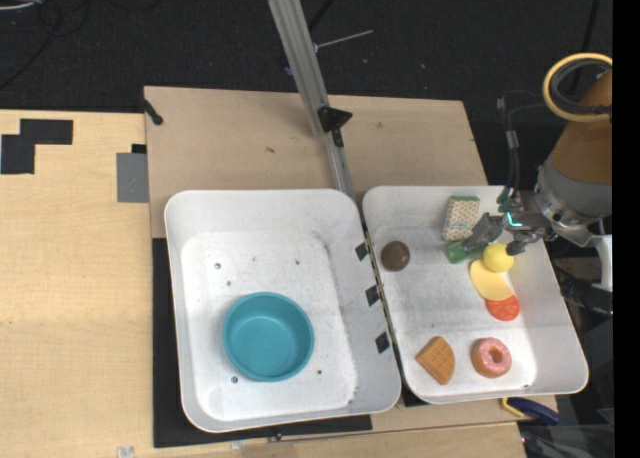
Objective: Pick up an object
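Note:
My gripper hangs low over the right bin, near its back right part, with the arm coming in from the right. Its dark fingers straddle the top of a yellow toy, and a green piece lies just left of them. A beige speckled block sits behind. A red piece lies in front of the yellow toy. A brown ball, an orange wafer and a pink donut also lie in this bin.
The left bin holds a teal bowl. A metal rail slants down from the back to the gap between the bins. Black clips line the bins' shared edge.

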`<state>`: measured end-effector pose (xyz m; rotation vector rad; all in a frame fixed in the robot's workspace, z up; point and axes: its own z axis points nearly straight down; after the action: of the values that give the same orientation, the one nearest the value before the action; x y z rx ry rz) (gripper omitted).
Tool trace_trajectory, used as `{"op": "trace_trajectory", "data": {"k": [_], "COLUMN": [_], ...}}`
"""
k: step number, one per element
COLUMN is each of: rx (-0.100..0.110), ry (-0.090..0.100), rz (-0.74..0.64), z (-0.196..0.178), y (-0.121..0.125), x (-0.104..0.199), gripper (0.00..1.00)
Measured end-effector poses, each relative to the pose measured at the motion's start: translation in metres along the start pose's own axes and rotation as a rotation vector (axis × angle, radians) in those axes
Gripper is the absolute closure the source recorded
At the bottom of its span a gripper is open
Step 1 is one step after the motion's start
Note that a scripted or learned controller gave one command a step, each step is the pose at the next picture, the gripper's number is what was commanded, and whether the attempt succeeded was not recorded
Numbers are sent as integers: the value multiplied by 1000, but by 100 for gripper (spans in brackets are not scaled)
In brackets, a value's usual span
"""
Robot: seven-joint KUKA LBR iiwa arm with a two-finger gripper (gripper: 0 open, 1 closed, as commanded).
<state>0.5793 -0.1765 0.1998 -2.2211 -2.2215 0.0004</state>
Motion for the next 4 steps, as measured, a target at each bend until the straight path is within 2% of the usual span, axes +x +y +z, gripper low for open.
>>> {"op": "trace_trajectory", "data": {"k": [1,3,4], "rx": [0,4,0], "ry": [0,1,0], "rz": [0,0,0], "z": [0,88,109], "y": [0,3,3], "x": [0,-6,-5], "gripper": [0,0,0]}}
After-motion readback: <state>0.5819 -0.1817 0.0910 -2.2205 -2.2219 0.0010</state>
